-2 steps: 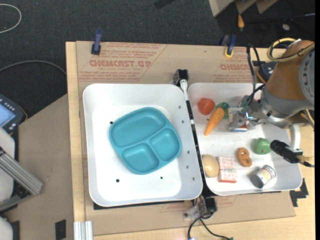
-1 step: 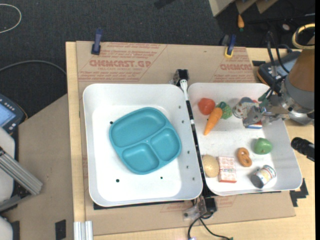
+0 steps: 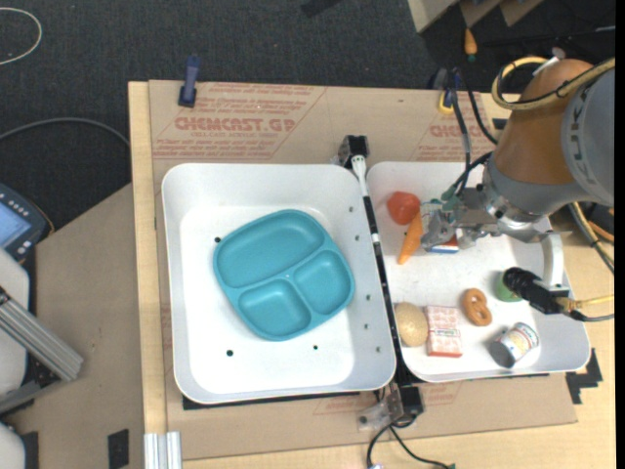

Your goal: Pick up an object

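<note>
we log 2 white bins, left bin (image 3: 186, 262) with teal divided plate (image 3: 283, 274), right bin (image 3: 430, 179) with tomato (image 3: 403, 206), carrot (image 3: 410, 239), pretzel (image 3: 478, 306), can (image 3: 514, 344), pincer (image 3: 441, 231) low beside carrot, its grip we cannot tell

Red print "CHEMCAST G P" on the brown board (image 3: 244, 115) behind the bins, smaller lines unreadable

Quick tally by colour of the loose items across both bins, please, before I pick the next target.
Blue: 1, the divided plastic plate in the left bin
Red: 1, the round tomato
Orange: 1, the carrot
Brown: 1, the pretzel
Tan: 1, the potato
Red and white: 1, the small box
Silver: 1, the can
Total: 7
</note>
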Tool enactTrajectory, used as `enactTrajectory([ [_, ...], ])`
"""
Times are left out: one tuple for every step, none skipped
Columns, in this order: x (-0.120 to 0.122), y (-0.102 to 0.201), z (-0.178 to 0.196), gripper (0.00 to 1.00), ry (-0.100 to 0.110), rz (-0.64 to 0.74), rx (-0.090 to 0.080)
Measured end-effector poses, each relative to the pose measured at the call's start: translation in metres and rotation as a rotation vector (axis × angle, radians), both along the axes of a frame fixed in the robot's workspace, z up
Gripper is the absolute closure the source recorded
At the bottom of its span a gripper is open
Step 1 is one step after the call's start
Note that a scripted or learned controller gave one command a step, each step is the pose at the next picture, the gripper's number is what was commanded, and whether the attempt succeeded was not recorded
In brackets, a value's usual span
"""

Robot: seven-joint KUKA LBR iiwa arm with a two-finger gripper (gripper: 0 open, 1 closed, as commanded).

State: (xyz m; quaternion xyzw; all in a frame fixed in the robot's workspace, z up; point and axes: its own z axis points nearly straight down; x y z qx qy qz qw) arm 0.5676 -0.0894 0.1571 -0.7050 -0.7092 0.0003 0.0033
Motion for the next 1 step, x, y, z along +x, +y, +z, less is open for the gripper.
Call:
enactTrajectory([
  [0.0019, 0.0863, 0.029, 1.0, -0.009, 0.004, -0.001],
])
